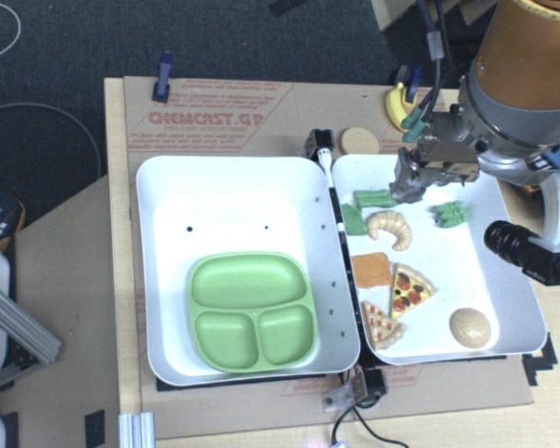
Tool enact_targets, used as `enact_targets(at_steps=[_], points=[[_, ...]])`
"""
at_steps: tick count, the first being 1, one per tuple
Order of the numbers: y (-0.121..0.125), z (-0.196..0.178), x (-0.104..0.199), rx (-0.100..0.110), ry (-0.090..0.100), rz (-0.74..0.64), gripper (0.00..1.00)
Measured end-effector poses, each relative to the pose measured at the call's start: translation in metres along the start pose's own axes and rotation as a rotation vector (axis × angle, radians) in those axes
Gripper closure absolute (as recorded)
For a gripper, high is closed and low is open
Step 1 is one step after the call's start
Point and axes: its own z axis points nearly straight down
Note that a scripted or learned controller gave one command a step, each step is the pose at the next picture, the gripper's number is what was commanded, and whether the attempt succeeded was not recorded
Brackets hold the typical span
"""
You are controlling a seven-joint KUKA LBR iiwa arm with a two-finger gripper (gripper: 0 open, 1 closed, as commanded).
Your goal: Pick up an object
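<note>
The gripper (409, 190) is hovering over the far part of the right bin (518, 329), just above a green toy piece (371, 198) and near the croissant (392, 227); whether it is grasping anything I cannot tell. The croissant is probably light, stiff, slippery plastic, best pinched across its thick middle.
</note>
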Motion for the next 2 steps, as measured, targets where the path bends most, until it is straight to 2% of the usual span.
enact_targets(at_steps=[1,2], points=[[-0.003,0.04,-0.023,0.025,-0.003,0.005,1.0],[-0.005,0.117,0.024,0.029,-0.002,-0.003,1.0]])
